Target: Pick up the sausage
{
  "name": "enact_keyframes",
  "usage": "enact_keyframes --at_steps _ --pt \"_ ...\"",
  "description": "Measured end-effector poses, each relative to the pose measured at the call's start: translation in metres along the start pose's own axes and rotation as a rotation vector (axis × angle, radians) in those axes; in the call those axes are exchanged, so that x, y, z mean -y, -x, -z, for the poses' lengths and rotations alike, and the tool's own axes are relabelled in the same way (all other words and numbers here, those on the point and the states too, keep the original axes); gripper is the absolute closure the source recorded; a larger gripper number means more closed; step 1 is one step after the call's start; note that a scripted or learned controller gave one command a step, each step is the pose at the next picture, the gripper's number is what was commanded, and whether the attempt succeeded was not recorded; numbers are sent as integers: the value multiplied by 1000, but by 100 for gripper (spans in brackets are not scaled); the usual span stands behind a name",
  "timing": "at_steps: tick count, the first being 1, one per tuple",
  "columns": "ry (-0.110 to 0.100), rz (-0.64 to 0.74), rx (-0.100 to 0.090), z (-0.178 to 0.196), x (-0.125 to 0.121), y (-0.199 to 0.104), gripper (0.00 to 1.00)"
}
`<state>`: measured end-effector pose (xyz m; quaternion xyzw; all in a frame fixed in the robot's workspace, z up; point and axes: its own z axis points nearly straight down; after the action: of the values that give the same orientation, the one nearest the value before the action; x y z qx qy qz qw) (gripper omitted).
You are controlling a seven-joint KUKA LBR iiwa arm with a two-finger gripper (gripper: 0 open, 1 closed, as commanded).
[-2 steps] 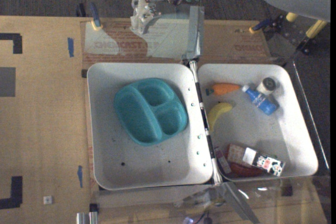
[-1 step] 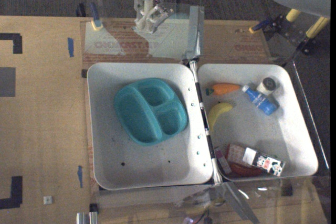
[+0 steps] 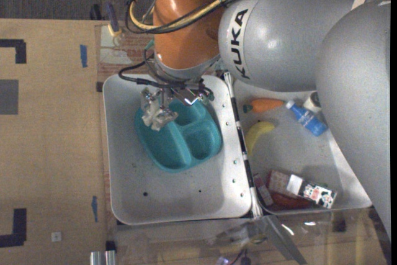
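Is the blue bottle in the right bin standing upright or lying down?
Lying down. The blue bottle rests on its side on the floor of the right bin, its white cap toward the carrot.

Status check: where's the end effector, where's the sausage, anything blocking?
End effector over the teal tray in the left bin. Sausage in the right bin, near corner. Carton lying on top of it.

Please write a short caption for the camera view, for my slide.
Gripper over a teal divided tray in the left bin; food items lie in the right bin.
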<state>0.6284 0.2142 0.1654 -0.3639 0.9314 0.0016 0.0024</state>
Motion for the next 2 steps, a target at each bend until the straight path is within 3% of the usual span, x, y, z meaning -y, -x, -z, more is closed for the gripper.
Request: enact_keyframes --at_steps 1,2 --pt "-2 -720 14 -69 25 3 100" --pt "-3 -424 5 152 17 38 100"
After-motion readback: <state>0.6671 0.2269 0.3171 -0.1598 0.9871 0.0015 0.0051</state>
